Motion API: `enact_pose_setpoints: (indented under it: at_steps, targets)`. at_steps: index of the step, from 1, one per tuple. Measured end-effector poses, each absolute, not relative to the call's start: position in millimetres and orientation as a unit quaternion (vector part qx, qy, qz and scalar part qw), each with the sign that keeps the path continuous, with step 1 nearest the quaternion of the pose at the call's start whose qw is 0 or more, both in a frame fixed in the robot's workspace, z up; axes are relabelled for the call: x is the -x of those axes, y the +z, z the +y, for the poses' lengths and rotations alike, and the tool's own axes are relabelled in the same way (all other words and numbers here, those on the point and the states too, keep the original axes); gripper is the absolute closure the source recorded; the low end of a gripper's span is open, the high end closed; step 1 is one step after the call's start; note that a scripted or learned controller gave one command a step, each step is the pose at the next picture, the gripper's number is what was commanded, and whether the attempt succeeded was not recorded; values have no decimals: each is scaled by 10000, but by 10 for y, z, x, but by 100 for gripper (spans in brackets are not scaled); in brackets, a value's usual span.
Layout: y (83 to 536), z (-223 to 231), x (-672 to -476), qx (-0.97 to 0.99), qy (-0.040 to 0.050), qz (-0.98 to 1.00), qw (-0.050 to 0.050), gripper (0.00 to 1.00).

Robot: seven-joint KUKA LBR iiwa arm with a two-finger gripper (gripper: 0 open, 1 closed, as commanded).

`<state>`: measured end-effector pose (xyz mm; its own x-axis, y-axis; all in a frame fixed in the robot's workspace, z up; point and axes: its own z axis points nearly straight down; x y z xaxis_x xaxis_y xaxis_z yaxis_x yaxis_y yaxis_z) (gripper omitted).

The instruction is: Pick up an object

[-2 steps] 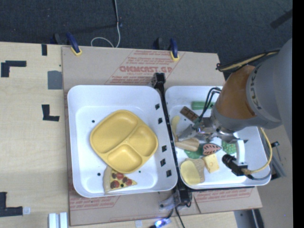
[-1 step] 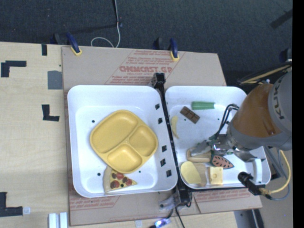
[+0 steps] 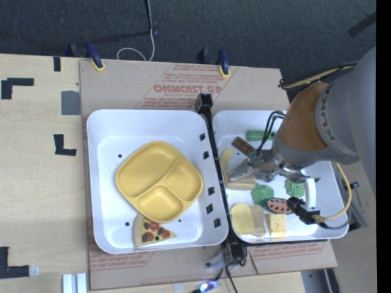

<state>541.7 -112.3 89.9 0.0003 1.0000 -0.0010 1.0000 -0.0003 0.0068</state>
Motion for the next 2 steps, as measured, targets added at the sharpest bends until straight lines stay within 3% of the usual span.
enact_pose_setpoints:
  at_steps: [1,2]
  targets:
    - [909,-1153,-4920,-7074,69,7068,89,0]
    - [1034,-1169,-4920,-7074,77,7067,101,100]
